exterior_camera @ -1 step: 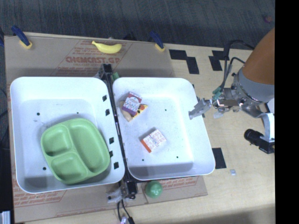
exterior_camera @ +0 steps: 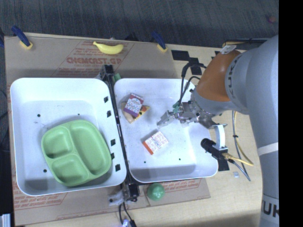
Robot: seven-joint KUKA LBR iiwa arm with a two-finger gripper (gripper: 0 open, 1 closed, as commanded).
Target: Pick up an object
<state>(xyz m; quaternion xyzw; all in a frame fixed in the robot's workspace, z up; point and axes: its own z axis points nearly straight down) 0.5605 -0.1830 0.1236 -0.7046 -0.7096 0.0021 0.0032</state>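
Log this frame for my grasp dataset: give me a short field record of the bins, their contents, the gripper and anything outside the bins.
left bin: green divided plate
right bin: purple packet, orange and white packet
gripper: over the right bin, above and right of the orange and white packet, nothing seen held
outside bins: banana at far edge, green ball at near edge
arm: enters from the right

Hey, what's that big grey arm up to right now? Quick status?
Gripper low over right white bin, nothing seen between fingers. Purple snack packet and orange-white packet lie loose nearby. Green divided tray sits in left bin.
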